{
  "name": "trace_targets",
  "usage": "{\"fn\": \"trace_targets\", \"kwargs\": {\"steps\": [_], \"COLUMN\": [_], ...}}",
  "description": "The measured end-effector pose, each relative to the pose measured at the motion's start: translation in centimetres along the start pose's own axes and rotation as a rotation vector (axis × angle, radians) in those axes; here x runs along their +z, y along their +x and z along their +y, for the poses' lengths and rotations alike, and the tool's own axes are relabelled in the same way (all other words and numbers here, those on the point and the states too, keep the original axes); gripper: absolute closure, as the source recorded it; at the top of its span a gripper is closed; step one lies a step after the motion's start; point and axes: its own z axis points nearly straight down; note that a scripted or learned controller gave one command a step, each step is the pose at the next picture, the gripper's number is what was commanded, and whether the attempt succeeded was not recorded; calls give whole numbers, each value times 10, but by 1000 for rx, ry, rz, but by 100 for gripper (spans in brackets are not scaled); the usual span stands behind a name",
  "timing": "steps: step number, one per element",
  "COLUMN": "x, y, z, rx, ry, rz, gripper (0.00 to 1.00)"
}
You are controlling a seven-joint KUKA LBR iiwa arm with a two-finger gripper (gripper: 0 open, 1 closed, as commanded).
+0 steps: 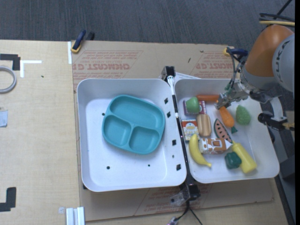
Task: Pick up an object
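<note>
My gripper (228,99) hangs low over the back of the right bin (262,172), reaching in from the right. Directly below its tip lies an orange toy carrot (227,117), touching or nearly touching it. Around it lie a light green piece (243,115), a watermelon slice (223,131), a hot dog (204,124), a green pepper (191,104) and a thin orange stick (207,98). Nearer the front are a banana (198,150), a small carton (214,146), a yellow corn cob (245,158) and a dark green piece (232,160).
The left bin (93,172) holds a teal divided plate (133,124). A black clip (168,72) sits where the two bins meet at the back. The arm's orange band (267,50) rises at the right edge, with dark hardware (272,120) beside the right bin's wall.
</note>
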Motion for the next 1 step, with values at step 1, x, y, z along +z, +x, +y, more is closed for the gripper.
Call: {"fn": "trace_targets", "kwargs": {"steps": [1], "x": [-128], "y": [3], "z": [-25], "rx": [-584], "ry": [-2], "rz": [-1], "gripper": [100]}}
